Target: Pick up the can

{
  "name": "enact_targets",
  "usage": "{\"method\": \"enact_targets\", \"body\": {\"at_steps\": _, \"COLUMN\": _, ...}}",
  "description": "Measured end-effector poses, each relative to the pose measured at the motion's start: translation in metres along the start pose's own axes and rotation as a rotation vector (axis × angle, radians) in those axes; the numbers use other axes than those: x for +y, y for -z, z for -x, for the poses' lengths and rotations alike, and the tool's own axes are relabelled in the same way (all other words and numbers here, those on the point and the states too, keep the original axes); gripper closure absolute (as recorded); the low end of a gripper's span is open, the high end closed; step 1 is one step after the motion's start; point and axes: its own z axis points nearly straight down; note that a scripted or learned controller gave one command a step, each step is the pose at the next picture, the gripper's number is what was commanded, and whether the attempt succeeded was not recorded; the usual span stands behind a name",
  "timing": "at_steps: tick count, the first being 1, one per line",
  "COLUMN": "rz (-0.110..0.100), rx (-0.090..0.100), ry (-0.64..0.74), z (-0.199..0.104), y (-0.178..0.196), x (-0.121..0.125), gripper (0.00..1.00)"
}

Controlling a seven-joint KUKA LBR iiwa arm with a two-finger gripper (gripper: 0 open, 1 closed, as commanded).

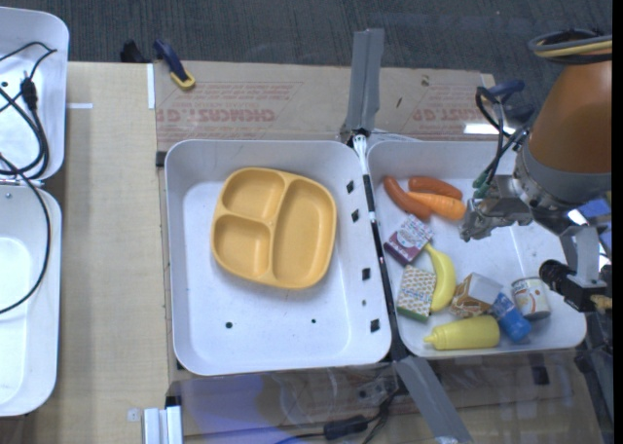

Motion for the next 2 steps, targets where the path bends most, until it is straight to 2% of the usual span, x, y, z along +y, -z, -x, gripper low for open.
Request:
{"method": "enact_targets", "body": {"at_steps": 1, "rz": 0.023, "rx": 0.003, "ry": -0.276, "z": 0.06, "y": -0.118, "x": -0.037, "gripper": 0.0}}
{"method": "enact_targets", "body": {"at_steps": 2, "rz": 0.004, "rx": -0.001, "ry": -0.312, "z": 0.115, "y": -0.085, "x": 0.013, "gripper": 0.0}}
